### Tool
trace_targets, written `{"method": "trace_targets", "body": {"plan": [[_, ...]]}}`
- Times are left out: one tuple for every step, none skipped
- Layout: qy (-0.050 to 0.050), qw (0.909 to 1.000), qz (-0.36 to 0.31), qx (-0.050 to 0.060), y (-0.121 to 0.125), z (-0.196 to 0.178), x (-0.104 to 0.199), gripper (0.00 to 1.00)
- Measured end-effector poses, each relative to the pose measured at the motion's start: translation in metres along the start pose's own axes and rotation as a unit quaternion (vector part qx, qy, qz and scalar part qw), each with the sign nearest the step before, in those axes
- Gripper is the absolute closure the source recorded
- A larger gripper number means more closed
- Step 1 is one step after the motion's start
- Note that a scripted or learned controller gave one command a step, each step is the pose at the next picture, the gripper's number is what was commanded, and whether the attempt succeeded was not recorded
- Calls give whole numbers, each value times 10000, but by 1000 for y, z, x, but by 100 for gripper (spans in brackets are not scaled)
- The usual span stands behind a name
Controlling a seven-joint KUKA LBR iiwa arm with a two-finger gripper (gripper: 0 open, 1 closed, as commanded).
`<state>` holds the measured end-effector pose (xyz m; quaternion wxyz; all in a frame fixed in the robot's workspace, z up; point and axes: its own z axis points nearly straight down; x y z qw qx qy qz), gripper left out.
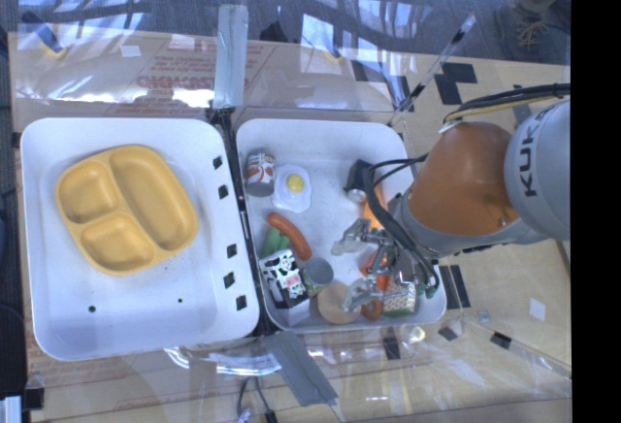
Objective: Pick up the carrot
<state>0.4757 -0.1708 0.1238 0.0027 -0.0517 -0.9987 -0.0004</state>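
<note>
Straddling the carrot (375,259): open fingers (353,238).

You had two bins side by side on the bench (291,72). In the left bin (58,314) a three-part tray (126,208) lay toward its far left. The right bin (320,135) held the rest: a can (259,173) at its left wall, a fried egg (293,186) just right of it, a sausage (290,234) nearer you, then a patterned carton (283,277) and a round cup (316,272). The pincer (374,261) sat at that bin's right side, over the carrot (375,259).
</note>
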Motion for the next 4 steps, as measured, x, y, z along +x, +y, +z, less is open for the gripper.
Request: {"method": "trace_targets", "body": {"plan": [[-52,9914,1309,6,-30,21,-97,0],[-68,9916,1289,7,-30,9,-99,100],[-61,9852,1714,-25,110,-72,-50,100],[-78,9987,496,12,56,-194,-15,100]]}}
